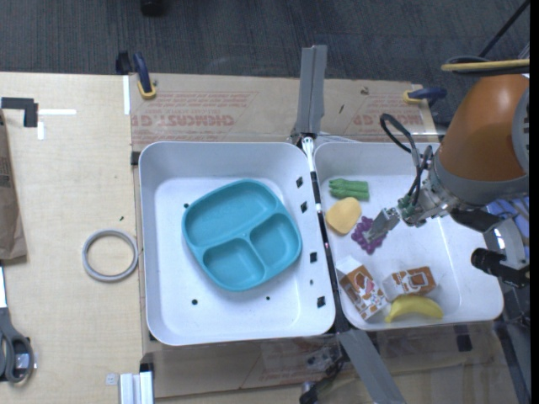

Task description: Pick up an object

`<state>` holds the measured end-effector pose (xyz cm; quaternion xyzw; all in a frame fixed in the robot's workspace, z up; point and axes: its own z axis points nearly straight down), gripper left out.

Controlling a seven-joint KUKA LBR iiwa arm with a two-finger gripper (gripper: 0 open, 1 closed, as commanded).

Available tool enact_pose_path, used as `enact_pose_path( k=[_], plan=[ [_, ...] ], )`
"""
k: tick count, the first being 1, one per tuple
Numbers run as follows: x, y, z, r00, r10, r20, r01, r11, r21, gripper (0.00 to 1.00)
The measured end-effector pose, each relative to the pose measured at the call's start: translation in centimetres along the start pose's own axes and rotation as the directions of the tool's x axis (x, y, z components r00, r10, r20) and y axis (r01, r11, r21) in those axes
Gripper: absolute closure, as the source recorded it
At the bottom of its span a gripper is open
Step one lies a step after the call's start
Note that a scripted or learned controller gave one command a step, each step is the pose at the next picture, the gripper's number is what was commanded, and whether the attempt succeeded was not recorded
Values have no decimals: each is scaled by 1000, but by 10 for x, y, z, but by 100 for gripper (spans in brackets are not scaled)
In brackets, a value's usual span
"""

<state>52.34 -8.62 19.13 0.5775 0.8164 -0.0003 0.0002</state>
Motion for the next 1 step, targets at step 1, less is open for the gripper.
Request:
enact_pose_path(
  k=[1],
  plan=[
    [-34, 54, 100, 999, -52, 1, 52, 999, -1, 0]
  ],
)
